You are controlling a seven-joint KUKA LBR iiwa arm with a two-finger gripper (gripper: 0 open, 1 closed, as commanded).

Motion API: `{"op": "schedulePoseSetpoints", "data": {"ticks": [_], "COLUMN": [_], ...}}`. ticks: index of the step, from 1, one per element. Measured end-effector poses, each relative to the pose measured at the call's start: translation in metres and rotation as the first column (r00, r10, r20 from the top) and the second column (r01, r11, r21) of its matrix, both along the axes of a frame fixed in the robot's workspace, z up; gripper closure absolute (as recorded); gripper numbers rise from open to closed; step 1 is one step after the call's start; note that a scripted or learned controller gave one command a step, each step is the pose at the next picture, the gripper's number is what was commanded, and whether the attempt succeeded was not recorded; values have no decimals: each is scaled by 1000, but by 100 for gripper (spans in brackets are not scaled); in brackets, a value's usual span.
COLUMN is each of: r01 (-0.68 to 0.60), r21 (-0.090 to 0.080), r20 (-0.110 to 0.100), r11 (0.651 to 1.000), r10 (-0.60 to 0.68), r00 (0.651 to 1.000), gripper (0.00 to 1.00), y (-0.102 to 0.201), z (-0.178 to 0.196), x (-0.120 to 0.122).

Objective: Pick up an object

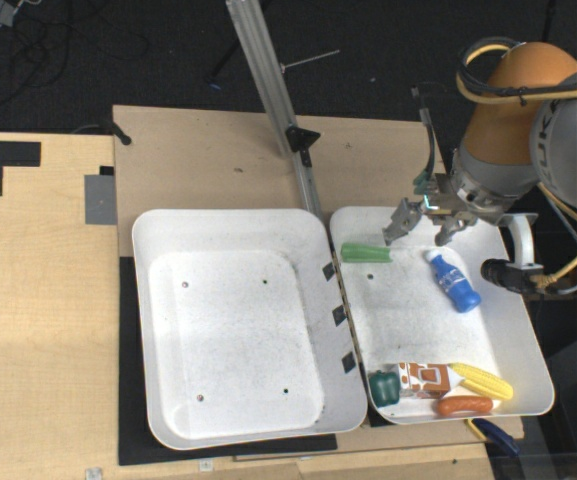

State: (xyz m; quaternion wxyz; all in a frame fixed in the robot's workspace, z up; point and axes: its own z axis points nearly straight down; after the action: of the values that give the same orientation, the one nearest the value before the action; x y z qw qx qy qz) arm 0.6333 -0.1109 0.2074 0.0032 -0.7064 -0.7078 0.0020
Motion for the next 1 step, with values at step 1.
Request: {"op": "schedulePoseSetpoints", "data": {"ticks": [1], "r01": [0], "r21": [-1], "r20": [4], "r11": [1000], "r10": [0], "r00": [1000], "gripper": [0], "y": [0], "z": [3], "x": [1]}}
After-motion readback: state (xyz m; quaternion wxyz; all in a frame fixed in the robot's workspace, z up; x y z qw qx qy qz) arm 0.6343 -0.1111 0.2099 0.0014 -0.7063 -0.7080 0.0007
